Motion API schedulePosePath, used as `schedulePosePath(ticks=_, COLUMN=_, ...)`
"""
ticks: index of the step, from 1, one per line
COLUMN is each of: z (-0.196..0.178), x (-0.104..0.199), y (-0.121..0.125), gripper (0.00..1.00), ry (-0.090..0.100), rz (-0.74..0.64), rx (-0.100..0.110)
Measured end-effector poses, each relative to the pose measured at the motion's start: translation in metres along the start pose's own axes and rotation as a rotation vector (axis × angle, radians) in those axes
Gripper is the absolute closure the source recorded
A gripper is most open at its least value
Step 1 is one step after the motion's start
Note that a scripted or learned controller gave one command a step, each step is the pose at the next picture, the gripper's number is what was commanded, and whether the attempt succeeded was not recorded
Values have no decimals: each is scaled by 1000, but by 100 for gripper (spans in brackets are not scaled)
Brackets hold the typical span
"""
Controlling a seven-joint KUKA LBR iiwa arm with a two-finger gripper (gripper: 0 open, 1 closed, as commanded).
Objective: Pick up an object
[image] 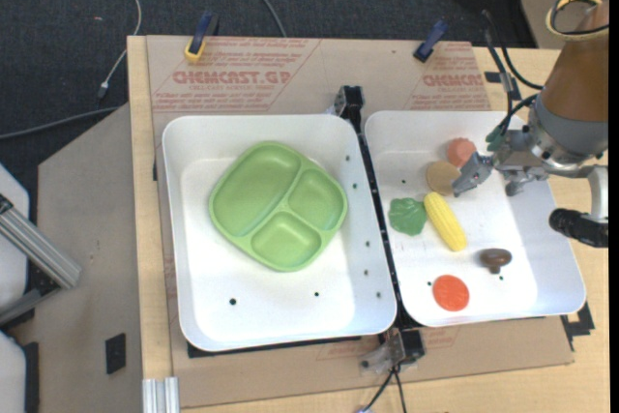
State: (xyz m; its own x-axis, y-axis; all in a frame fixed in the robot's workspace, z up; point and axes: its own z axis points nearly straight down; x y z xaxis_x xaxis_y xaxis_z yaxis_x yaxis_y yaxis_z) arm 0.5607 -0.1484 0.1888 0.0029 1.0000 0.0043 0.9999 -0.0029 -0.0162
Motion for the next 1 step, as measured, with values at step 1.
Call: schedulePosePath(ticks=1, z=-7, x=0, y=3, gripper=0, ry=-3, rz=-3, rx=-14)
